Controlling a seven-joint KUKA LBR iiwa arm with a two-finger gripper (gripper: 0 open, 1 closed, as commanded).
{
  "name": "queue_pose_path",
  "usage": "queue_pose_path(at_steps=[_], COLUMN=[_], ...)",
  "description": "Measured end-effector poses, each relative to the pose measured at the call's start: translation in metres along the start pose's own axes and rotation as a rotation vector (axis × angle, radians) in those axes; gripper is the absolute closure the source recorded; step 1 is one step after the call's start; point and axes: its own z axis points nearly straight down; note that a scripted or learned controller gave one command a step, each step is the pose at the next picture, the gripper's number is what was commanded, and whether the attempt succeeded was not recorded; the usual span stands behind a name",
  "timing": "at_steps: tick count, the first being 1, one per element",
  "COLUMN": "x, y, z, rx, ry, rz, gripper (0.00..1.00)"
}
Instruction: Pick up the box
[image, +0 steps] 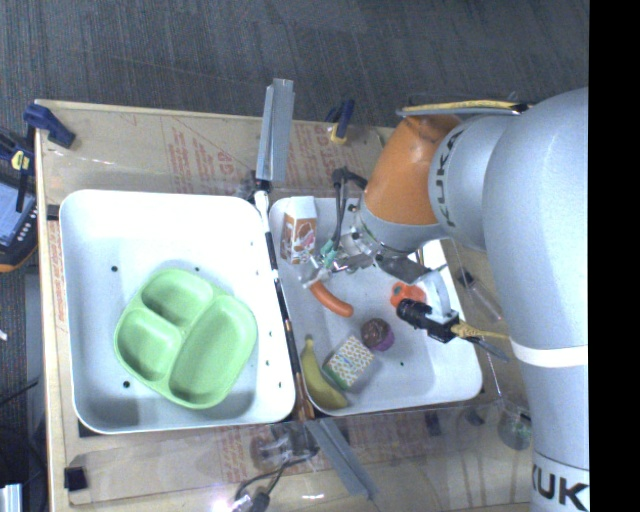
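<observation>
Pincer low in right bin, just beside box at far left corner; finger spread impossible to tell. Sausage just below.

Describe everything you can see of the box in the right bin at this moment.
The box is a small carton, white with brown-orange print on its face, apparently cardboard. It stands upright in the far left corner of the right bin, against the wall by the divider between the bins. The gripper sits just beside it on the right; whether they touch cannot be told. The sausage lies just in front, apart from it.
</observation>
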Motion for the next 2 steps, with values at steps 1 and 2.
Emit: queue_pose_path(at_steps=[1,2], x=[0.078,0.036], y=[-0.023,0.021], z=[-0.055,-0.055], rx=[0.002,-0.002], ry=[0.000,-0.003], rz=[0.119,-0.315], gripper=[1.00,1.00])
